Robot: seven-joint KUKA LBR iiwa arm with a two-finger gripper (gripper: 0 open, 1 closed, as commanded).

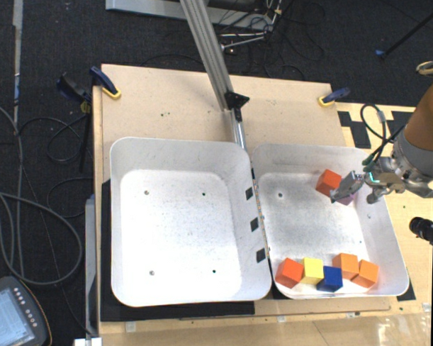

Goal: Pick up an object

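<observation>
The end effector [358, 188] sits low in the right bin [385, 224], its 2 fingers spread apart, one tip beside an orange block [329, 181] and a purple block [347, 197] under it. Nothing is clamped between them. A clean pick likely means centring the fingers on 1 block only, then closing squarely on flat faces. The arm [419, 147] reaches in from the right, wrist tilted down toward the bin. 5 more blocks [328, 272] lie along the near wall, well apart
</observation>
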